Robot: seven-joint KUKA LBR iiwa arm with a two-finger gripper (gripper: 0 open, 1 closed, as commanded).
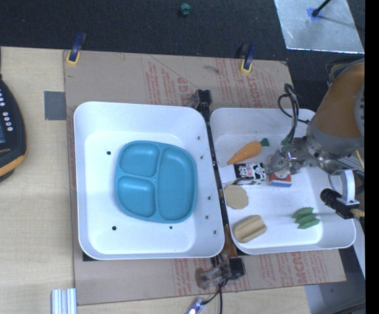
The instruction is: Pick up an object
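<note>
Down in the right bin (333, 241), the gripper (285, 164) is hanging low over a small red, white and blue carton (280, 179), its fingertips just above the carton's top; whether they are apart or closed I cannot tell. Just left of the fingers a black-and-white card (250, 171) is lying, with a carrot (245, 152) just above it. Behind the fingers, the grey wrist is stretching right to the orange band (340, 103). Further off, a bread roll (249, 227) and green pea pods (305, 217) are resting nearer the front wall, and a blue divided plate (155, 180) is sitting in the left bin (91, 234).
</note>
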